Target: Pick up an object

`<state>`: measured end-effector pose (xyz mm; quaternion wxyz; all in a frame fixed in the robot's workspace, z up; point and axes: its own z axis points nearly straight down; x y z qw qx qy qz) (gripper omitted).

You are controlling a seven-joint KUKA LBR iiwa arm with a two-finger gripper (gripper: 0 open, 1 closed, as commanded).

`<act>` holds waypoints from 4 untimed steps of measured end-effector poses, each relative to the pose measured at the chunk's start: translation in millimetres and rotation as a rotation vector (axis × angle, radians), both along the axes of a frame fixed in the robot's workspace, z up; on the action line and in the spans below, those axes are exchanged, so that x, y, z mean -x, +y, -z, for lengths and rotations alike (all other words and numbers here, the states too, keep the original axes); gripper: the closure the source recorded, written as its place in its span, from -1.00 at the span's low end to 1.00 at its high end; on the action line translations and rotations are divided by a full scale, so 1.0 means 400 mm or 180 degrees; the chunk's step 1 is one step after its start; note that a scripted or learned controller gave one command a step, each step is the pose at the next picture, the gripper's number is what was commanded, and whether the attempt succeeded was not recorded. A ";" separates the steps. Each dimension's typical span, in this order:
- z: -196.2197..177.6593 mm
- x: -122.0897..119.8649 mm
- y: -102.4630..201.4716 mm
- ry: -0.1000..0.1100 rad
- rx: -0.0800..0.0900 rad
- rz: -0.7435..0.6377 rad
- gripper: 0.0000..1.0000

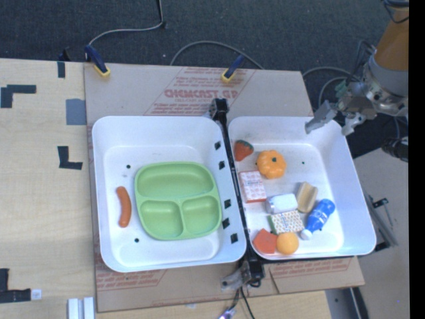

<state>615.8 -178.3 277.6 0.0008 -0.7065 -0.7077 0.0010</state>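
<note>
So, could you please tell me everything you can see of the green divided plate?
The green divided plastic plate lies flat in the left white bin, near its middle. It is a rounded rectangle with one long compartment along the top and two smaller ones below, all bare. An orange sausage lies just left of it, apart.

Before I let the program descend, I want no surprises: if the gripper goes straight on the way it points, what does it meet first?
The gripper hangs over the right bin's top right corner, so it would probably meet bare bin floor or rim first; depth is unclear.
</note>
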 end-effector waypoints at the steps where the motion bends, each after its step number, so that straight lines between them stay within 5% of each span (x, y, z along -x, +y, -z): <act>1: 0.242 -0.032 0.125 0.0007 -0.0006 -0.0001 -1.00; 2: 0.479 -0.104 0.213 -0.0004 0.0002 -0.0002 -1.00; 3: 0.479 0.003 0.185 -0.0017 0.0006 0.0001 -1.00; 4: 0.458 0.003 0.184 -0.0017 0.0011 -0.0001 1.00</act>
